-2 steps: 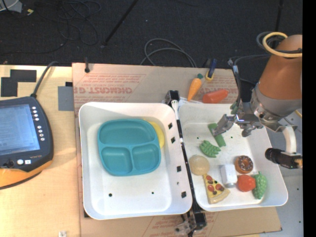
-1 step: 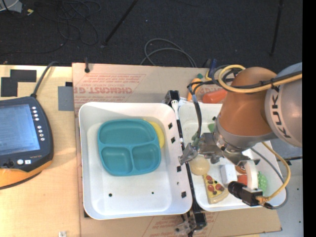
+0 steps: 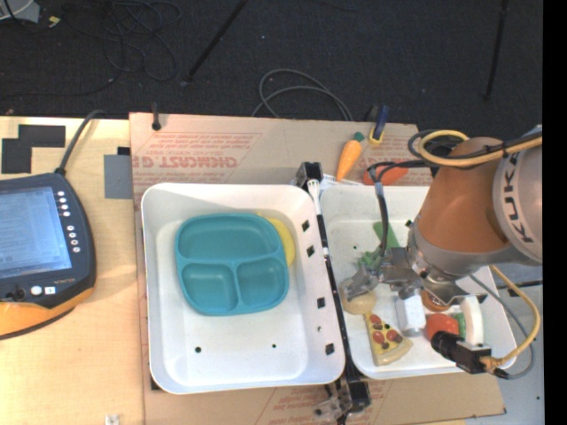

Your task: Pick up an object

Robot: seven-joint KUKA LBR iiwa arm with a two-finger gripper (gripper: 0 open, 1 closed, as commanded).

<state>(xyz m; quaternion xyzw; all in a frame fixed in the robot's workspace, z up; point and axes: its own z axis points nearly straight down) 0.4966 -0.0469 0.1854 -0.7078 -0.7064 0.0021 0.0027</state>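
Status: pick not yet done; nothing seen lifted. Arm (image 3: 461, 211) low over right bin (image 3: 354, 215). Gripper (image 3: 390, 277) down among the toys; finger state cannot be told, the wrist hides them. Nearest candidates: pizza slice (image 3: 386, 338), beige disc (image 3: 359, 304), possibly touching the gripper. Left bin (image 3: 177, 361): teal tray (image 3: 232, 262). Surface: cardboard (image 3: 221, 153), carrot (image 3: 349, 158). Tablet (image 3: 35, 237) at left.

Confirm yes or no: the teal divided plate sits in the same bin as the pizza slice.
No. The teal divided plate lies in the left bin, while the pizza slice lies in the right bin.
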